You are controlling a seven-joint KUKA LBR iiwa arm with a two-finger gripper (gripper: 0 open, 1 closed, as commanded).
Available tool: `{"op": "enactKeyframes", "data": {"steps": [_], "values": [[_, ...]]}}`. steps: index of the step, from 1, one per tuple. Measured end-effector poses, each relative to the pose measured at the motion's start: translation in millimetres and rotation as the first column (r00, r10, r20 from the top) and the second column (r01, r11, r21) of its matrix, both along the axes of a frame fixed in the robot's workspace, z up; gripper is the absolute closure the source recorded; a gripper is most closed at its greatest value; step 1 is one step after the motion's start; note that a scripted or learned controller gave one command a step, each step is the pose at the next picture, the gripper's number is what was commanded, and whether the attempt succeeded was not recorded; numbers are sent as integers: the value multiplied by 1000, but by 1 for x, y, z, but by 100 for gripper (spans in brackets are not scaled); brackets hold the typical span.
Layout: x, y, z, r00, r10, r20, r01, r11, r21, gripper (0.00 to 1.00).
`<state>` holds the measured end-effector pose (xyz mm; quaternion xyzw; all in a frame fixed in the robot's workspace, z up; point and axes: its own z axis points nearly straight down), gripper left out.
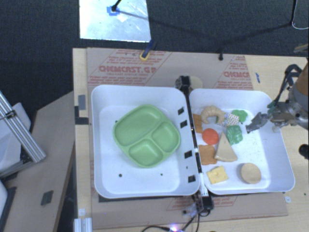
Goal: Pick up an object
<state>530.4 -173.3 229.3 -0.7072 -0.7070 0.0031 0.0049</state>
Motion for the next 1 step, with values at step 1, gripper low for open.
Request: {"op": "enactKeyframes", "data": {"steps": [1], "values": [[3,1,7,1000,4,13,-4,1000,-3,0]]}}
